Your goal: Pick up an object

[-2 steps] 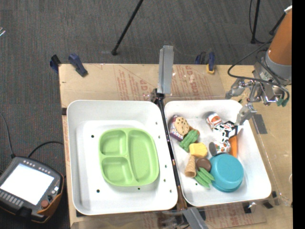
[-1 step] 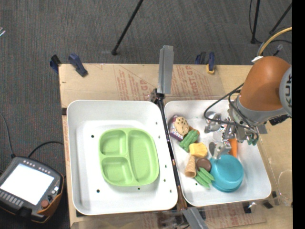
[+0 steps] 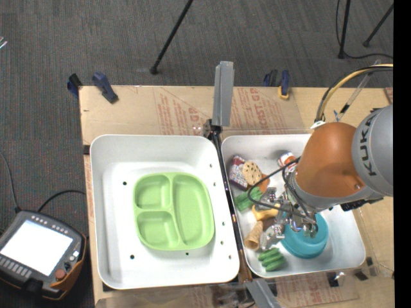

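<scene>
The right bin point(image 3: 350, 252) holds several small objects: a cookie point(image 3: 252, 171), a dark packet point(image 3: 237, 172), a green piece point(image 3: 244, 201), an ice cream cone point(image 3: 254, 235), a green bumpy piece point(image 3: 270, 259), a teal bowl point(image 3: 306, 242) and a red and white item point(image 3: 286, 158). My gripper point(image 3: 282, 226) hangs low over this bin, between the cone and the teal bowl, under the orange wrist band point(image 3: 327, 165). A yellowish piece point(image 3: 266, 213) lies just left of the gripper. Nothing is clearly seen held.
The left bin point(image 3: 109, 165) holds a light green divided plate point(image 3: 173, 210). A grey post point(image 3: 223, 101) stands behind where the bins meet. Clamps point(image 3: 103, 85) sit along the bench's back edge. A teach pendant point(image 3: 38, 252) lies on the floor at left.
</scene>
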Action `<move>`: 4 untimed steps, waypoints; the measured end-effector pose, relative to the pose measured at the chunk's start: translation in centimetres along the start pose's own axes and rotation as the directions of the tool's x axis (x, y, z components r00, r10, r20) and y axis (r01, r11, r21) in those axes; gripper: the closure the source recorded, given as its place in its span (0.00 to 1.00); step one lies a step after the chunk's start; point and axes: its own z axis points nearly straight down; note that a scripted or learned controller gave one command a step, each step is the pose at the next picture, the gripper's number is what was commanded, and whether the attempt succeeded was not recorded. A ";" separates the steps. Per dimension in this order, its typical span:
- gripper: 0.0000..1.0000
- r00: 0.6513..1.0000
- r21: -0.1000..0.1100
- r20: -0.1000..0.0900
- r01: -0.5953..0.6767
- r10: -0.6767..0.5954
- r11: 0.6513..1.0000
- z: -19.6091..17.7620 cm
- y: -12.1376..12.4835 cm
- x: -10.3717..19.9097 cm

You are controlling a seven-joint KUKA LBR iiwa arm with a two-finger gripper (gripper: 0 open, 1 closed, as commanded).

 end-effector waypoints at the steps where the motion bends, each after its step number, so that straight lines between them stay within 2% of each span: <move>1: 0.00 1.000 0.002 0.005 0.012 -0.012 1.000 -0.1 0.4 -4.2; 2: 0.00 0.998 0.001 0.010 -0.066 0.066 0.998 -0.2 -3.3 3.1; 3: 0.00 0.994 0.003 0.007 0.109 -0.109 0.994 -0.1 -0.2 -4.1; 4: 0.00 0.968 0.000 0.004 -0.251 0.251 0.968 -0.1 -4.6 3.1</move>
